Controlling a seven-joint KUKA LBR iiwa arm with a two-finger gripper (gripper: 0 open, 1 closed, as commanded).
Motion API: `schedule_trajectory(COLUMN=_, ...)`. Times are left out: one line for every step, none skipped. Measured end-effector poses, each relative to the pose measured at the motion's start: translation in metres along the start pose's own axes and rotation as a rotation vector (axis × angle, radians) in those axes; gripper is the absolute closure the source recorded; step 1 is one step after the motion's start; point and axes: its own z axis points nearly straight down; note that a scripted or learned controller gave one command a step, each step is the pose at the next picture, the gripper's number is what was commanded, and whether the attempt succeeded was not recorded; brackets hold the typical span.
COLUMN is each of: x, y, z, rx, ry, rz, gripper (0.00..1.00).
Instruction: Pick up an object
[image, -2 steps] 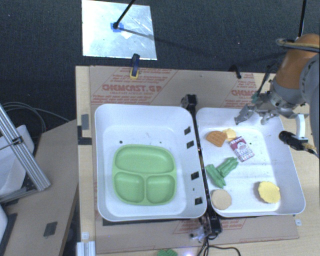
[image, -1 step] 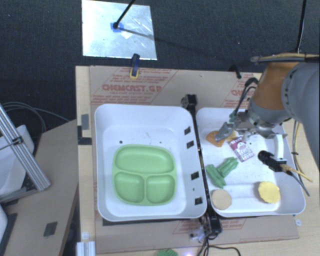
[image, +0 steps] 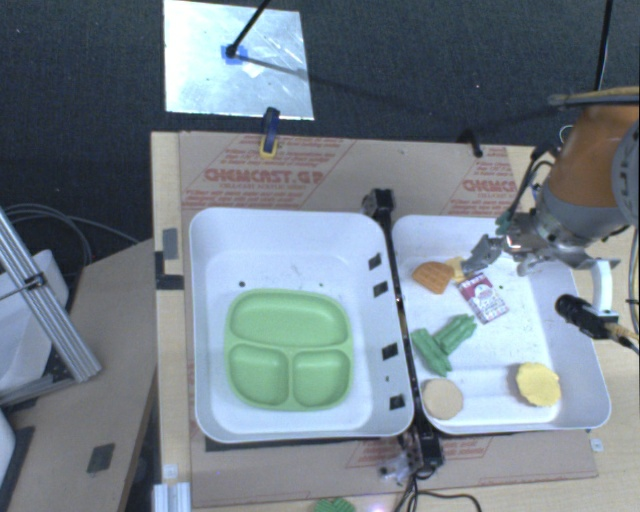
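Observation:
The right bin (image: 575, 345) holds several small objects. An orange, bread-like piece (image: 432, 277) lies near its back left. Just right of that piece lies a red and white packet (image: 484, 299). Two green pieces (image: 446, 340) lie crossed in the middle. A tan round disc (image: 442, 398) and a yellow round piece (image: 537, 384) sit near the front wall. My gripper (image: 484, 255) hangs over the back of this bin, just above the packet and right of the orange piece. Nothing shows in its grasp.
The left bin (image: 215, 240) holds a green divided plate (image: 290, 348). A black divider with clips (image: 390, 300) runs between the bins. The grey and orange arm (image: 590, 190) covers the right bin's back right corner, and a black and white fitting (image: 590, 305) hangs over the right wall.

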Motion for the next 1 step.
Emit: schedule_trajectory(x=0.0324, y=-0.0686, z=0.0606, rx=0.014, ry=0.005, rz=-0.001, gripper=0.00)
